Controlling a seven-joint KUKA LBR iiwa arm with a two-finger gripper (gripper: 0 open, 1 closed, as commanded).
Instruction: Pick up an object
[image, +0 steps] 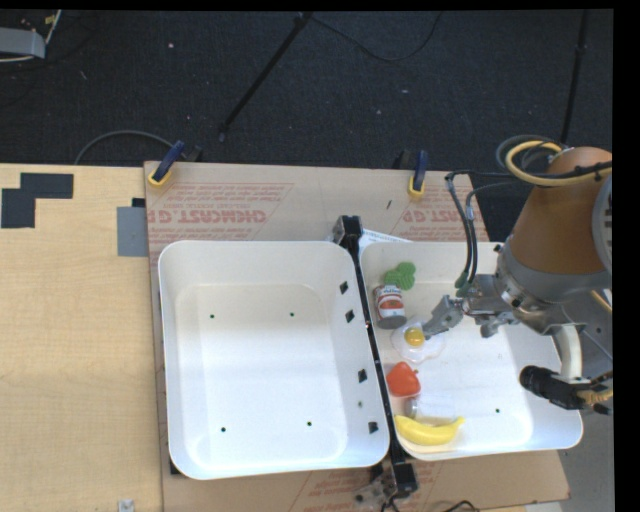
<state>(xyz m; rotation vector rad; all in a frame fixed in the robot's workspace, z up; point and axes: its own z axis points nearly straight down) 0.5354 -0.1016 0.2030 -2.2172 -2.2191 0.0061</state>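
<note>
The claw (437, 325) is seen low over the right bin (520, 420), near its left wall, just beside a small yellow piece (414, 338); whether it is open or closed cannot be told. Along that left wall a green toy (402, 274), a can (389, 303) and a red object (403, 379) are ranged. A banana (428, 430) lies at the near left corner. The arm (560, 240) is cut off at the right.

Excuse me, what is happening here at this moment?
A robot arm reaches into the right bin, its gripper low beside a small yellow object. Close by lie a green toy, a small can, an orange-red object and a banana. Nothing looks lifted yet.
</note>
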